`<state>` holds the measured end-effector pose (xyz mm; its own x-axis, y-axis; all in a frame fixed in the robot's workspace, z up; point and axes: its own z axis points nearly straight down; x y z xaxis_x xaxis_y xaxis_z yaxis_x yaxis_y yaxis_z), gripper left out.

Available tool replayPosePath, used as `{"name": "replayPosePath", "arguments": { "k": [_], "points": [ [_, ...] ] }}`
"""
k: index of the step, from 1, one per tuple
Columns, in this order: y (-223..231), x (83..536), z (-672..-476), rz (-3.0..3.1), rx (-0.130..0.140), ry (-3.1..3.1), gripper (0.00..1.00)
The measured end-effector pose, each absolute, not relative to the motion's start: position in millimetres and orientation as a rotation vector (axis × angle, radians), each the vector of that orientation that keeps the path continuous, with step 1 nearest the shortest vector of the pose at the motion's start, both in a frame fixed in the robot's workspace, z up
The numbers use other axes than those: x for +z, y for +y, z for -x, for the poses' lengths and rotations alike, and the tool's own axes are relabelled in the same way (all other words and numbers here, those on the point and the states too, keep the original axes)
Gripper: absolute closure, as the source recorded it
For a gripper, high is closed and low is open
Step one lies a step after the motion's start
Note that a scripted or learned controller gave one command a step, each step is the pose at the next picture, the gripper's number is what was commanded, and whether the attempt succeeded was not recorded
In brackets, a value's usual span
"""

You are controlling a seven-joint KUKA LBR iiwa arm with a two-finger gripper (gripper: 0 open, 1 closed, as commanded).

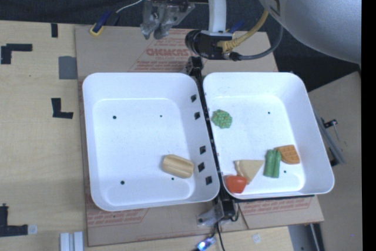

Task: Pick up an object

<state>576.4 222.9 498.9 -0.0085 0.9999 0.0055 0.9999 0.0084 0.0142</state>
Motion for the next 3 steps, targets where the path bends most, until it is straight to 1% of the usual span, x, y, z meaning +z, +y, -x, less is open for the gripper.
{"name": "replayPosePath", "arguments": {
  "k": [1,2,3],
  "points": [
    [106.8,526.8,-581.7,-2.230,0.000,2.207,1.00],
    [11.0,535.6,-576.8,-2.230,-0.002,2.208,1.00],
    [53.2,427.5,-562.9,-2.224,-0.016,2.231,1.00]
  ]
}}
